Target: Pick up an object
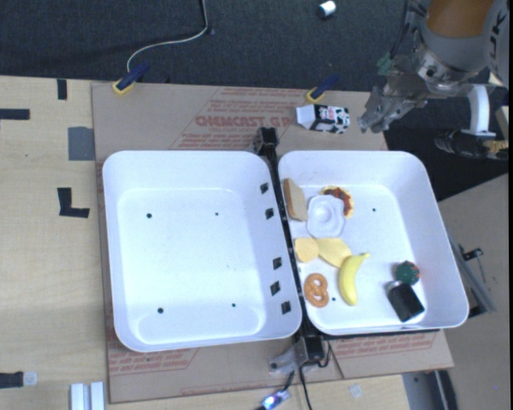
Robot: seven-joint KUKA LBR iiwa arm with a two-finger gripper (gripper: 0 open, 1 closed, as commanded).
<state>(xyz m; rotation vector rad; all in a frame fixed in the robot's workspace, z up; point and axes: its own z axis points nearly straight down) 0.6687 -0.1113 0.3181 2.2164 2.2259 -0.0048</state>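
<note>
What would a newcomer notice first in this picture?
Probably the right bin, where a yellow banana, a pretzel, a white cup and a black block cluster. The left bin contrasts as plain white. At upper right, the arm's pincer hangs outside the bins.

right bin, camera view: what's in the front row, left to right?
pretzel → banana → black block, with a green-and-red piece just behind it. All lie in the right bin.

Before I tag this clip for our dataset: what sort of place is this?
Probably a robotics lab's grasping bench: two white bins clamped on a cardboard sheet, toy food such as a banana in the right one, and the arm's gripper hanging beyond the bins.
</note>
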